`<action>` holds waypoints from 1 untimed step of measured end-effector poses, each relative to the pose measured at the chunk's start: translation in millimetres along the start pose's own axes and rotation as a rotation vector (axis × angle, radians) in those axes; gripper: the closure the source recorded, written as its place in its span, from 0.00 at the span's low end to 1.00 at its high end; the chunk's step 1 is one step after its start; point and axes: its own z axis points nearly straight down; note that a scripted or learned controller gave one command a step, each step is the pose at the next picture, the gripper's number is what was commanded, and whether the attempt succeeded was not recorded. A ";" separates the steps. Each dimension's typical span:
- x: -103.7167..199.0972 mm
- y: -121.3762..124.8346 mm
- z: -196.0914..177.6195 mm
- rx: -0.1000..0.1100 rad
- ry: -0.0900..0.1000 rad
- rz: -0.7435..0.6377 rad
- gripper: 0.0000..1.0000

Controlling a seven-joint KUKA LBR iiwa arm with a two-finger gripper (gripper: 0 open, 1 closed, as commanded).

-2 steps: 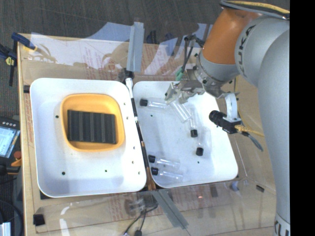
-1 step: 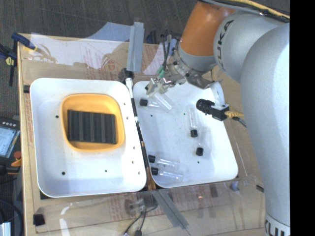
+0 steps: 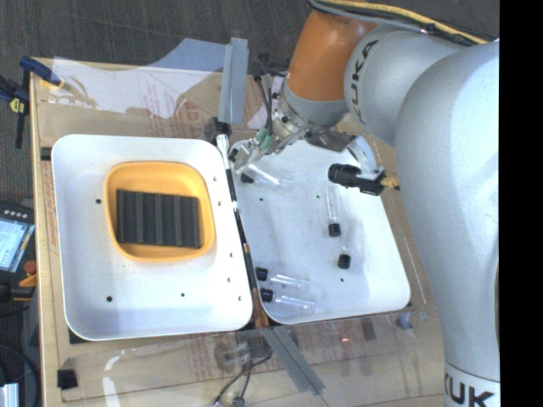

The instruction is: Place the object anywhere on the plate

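At the top left corner of the right bin (image 3: 386,261), the claw (image 3: 246,155) hovers, its opening unreadable, over a clear tube (image 3: 263,175) lying lengthwise toward lower right, with the yellow plate (image 3: 157,181) leftward.

Readable lettering: the maker's name on the arm

"KUKA" runs in black letters down the grey arm (image 3: 441,142) near the orange band; "KU" shows again on its base at the lower right corner.

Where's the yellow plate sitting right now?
In the camera view the yellow plate lies in the left white bin, toward its upper middle, with a dark ribbed insert at its centre. It sits across the divider from the gripper.
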 end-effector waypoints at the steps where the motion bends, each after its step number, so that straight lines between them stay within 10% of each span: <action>1: -0.2 -0.1 -0.3 0.000 -0.001 0.000 0.00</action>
